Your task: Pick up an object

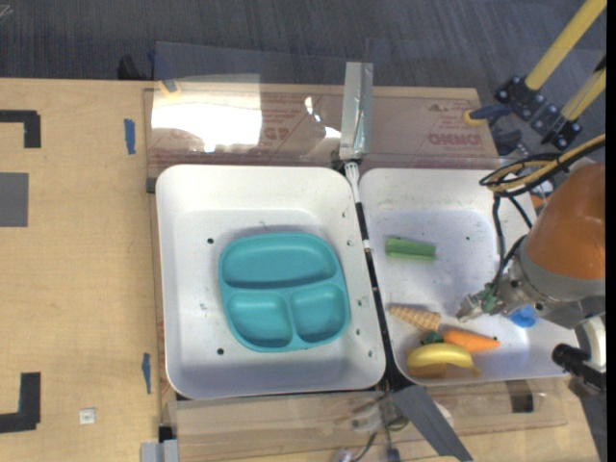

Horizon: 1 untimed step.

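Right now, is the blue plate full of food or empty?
Empty. The teal divided plate in the left bin shows bare compartments; the toy food lies in the right bin.

Two white bins sit mid-frame on a tan wooden bench marked with black corner shapes and small blue tape strips. In the left bin lies a teal divided plate. The right bin holds a green stick, a tan waffle-patterned cone, an orange carrot and a yellow banana. At the right edge, the arm shows an orange band over grey. Yellow bars cross the upper right corner.
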{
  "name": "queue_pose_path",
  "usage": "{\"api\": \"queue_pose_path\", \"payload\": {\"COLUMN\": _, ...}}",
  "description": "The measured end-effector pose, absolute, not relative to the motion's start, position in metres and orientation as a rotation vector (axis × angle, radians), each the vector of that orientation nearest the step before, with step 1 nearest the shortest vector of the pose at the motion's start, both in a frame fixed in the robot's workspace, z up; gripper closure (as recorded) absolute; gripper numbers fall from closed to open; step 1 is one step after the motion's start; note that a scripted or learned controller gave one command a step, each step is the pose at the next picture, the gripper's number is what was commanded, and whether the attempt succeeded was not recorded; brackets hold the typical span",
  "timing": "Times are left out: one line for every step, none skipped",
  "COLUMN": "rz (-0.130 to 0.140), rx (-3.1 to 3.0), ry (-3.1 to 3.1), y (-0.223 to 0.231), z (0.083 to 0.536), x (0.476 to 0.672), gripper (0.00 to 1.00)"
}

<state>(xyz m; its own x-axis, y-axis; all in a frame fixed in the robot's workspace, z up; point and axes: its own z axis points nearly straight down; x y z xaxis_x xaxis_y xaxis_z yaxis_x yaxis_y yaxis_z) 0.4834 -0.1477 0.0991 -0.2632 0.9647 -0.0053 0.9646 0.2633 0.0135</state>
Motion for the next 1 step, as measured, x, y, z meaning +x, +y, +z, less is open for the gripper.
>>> {"api": "queue_pose_path", "payload": {"rz": 0.011, "rx": 1.9, "ry": 2.488, "y": -0.1477, "z": 0.0985, "x": 0.483, "gripper": 0.0}}
